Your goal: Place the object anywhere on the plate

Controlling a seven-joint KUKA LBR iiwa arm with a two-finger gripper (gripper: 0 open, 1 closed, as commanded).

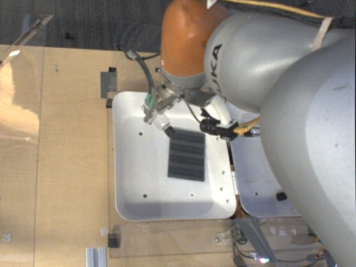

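Looming closest, the grey arm (289, 93) reaches in over the left bin (130, 171). Its gripper (153, 111) hangs low near the bin's back edge; whether it is open or closed I cannot tell. A small pale piece (162, 123), probably the object, sits right at its tip, just beside the upper corner of the dark ribbed plate (187, 156). To do this well, I'd say it should carry the piece over the plate's middle and release low.
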